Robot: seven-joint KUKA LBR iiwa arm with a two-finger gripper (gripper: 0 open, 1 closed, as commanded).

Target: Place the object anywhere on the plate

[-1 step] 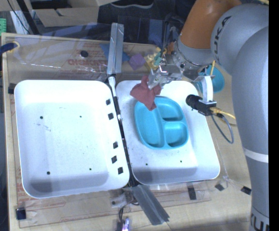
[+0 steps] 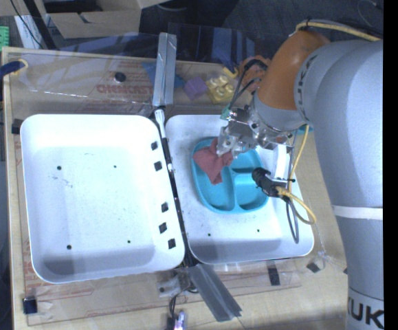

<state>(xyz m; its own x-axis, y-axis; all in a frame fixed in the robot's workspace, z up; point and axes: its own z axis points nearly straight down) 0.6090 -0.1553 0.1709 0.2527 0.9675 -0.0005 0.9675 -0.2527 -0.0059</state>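
A blue divided plate [image 2: 236, 188] lies in the right bin [image 2: 212, 243]. A reddish-brown soft object [image 2: 210, 162] hangs over the plate's left part, its upper end caught in my gripper [image 2: 227, 145]. The gripper is shut on that upper end, and the object's lower tip droops toward the plate's left rim. Whether the tip touches the plate is unclear. The grey arm with its orange band [image 2: 288, 64] reaches in from the right above the bin.
The left bin [image 2: 89, 253] sits beside the right one, parted by a ridge with black clips [image 2: 164, 205]. A purple item [image 2: 196, 86] and a yellow item [image 2: 220, 86] lie on the bench behind the bins. Cables [image 2: 296, 205] hang off the wrist over the right bin.
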